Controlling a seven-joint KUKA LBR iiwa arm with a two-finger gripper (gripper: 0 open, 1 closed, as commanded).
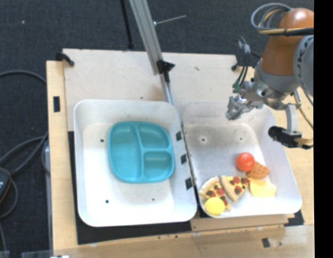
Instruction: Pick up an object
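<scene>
The right bin (215, 138) holds toy food bunched at its front edge: a red tomato (244, 161), a brown waffle piece (258, 171), a pale yellow cheese piece (262, 188), a pizza slice (234, 186), a second pizza piece (211, 190) and a yellow round piece (214, 205). My gripper (234, 110) hangs over the far edge of the right bin, well back from the food, with nothing seen in it.
A teal divided plate (140, 151) lies in the middle of the left bin (91, 198). A slanted metal pole (150, 34) rises from the back of the bench between the bins. Cables hang by the arm's wrist at right.
</scene>
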